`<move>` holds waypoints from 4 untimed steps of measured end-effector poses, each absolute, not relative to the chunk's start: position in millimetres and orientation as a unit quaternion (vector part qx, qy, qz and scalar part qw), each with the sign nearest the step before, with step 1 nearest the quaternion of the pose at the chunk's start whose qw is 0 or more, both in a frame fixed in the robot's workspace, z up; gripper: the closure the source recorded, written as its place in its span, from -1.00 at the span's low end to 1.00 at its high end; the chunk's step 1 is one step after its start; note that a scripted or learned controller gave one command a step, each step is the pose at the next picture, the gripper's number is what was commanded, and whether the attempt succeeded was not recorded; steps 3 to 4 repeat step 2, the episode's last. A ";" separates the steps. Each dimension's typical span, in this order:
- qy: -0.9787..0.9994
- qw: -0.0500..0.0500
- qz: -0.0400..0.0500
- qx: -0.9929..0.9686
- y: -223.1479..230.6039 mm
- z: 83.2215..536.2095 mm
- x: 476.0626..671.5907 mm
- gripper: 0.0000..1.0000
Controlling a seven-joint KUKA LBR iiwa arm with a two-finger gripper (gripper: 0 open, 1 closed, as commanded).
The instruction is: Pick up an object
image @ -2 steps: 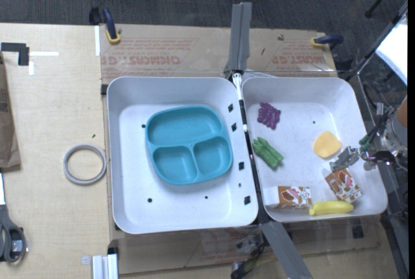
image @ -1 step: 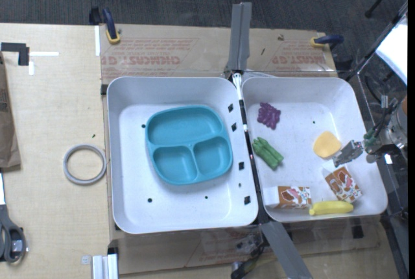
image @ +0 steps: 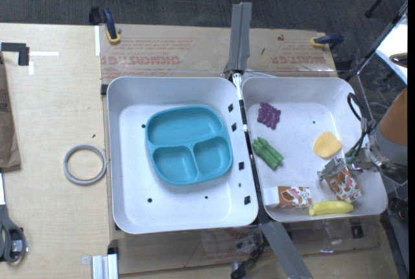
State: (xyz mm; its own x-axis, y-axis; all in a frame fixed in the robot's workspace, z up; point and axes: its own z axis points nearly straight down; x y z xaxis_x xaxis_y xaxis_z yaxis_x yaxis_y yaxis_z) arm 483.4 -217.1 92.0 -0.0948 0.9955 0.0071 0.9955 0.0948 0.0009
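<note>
A: Camera view. Where is the pincer (image: pixel 338 170)?

B: Low in the right bin (image: pixel 305 93), near its right wall. Its opening cannot be told. A patterned packet (image: pixel 345 187) lies just below it, touching or nearly so, beside the yellow banana (image: pixel 331 207).

A: Any writing?

B: Red print on the cardboard (image: pixel 155 54), reversed, unreadable.

On the counter (image: pixel 52 109), the left bin (image: pixel 123 200) holds a blue divided tray (image: pixel 188 143). The right bin (image: pixel 295 93) holds purple grapes (image: pixel 268 115), a green vegetable (image: pixel 267 152), a yellow piece (image: pixel 327 144), a banana (image: pixel 331 207) and a small patterned carton (image: pixel 294 196). The gripper (image: pixel 334 170) sits low at that bin's right side, touching a patterned packet (image: pixel 344 186); a roll of tape (image: pixel 85 163) lies left of the bins.
</note>
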 end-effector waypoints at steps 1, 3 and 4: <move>-0.738 0.001 -0.001 -0.675 -220.1 101.0 482.7 1.00; -0.698 0.000 0.001 -0.716 -140.7 241.5 504.1 1.00; -0.698 0.000 0.001 -0.716 -140.7 241.5 504.1 1.00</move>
